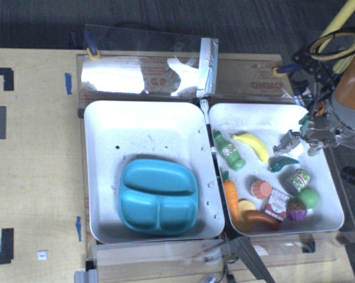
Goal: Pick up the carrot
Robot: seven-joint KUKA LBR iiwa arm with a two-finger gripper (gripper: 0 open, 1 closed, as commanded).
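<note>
The carrot (230, 198) lies by the right bin's (334, 181) left wall. The hand (298, 141) hovers well apart, fingers spread, holding nothing

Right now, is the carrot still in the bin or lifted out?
In the bin. The carrot lies flat by the right bin's left wall, while the gripper sits apart from it, near the banana.
</note>
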